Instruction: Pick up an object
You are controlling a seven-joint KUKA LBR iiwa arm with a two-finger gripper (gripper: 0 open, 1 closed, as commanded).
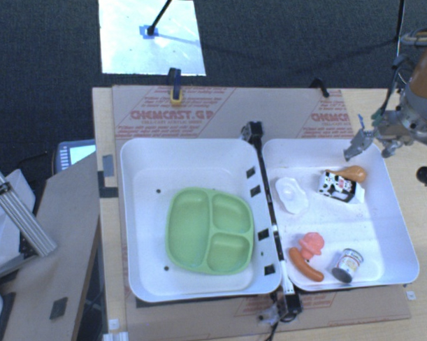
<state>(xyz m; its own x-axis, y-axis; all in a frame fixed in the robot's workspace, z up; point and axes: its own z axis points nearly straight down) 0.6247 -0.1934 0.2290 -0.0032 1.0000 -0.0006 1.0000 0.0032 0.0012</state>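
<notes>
White plastic, two shallow bins side by side on a bench covered with a printed protective sheet (197, 111).

Left bin (140, 176): one pale green divided plate (208, 231), three compartments, lying flat toward the near half of the bin.

Right bin (393, 216), contents as I log them from the overhead camera:
- black-and-white patterned item (338, 186), cow-like print, in the far half of the bin;
- tan, pear-shaped piece (354, 173) touching the patterned item on its far right side;
- white moulded object (291, 195), hard to read against the white floor (possibly a small cup or shell), just left of the patterned item;
- pink toy (312, 244), near the front, left of centre;
- orange-red sausage shape (305, 264), lying at a slant just in front of the pink toy and touching it;
- small can (347, 264), silver-lidded, lying tilted near the front right, close to the sausage but apart from it.

Gripper (370, 138): poised above the far right corner of the right bin, over the rim area, near the tan piece and the patterned item but clear of both. I see two grey fingers (357, 144) splayed apart with nothing between them, so I record it as released. The arm's grey wrist with the orange band (424, 82) enters from the right edge.
</notes>
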